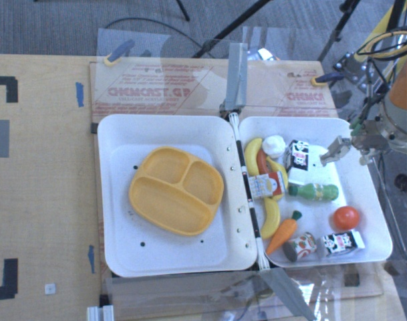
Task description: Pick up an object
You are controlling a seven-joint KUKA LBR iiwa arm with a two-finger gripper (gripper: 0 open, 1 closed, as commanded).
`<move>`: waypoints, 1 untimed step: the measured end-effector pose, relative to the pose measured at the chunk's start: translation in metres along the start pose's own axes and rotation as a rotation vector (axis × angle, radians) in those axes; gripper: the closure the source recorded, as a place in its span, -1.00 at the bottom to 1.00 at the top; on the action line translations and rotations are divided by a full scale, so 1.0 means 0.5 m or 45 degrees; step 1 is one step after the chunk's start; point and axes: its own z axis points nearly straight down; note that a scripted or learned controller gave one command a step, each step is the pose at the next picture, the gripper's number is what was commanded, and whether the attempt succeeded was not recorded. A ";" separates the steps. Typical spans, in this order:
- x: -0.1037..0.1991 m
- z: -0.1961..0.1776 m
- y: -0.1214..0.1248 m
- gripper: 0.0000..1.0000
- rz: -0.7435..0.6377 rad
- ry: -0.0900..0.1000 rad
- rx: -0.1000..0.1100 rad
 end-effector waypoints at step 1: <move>-0.087 -0.017 0.016 -1.00 0.255 -0.004 -0.005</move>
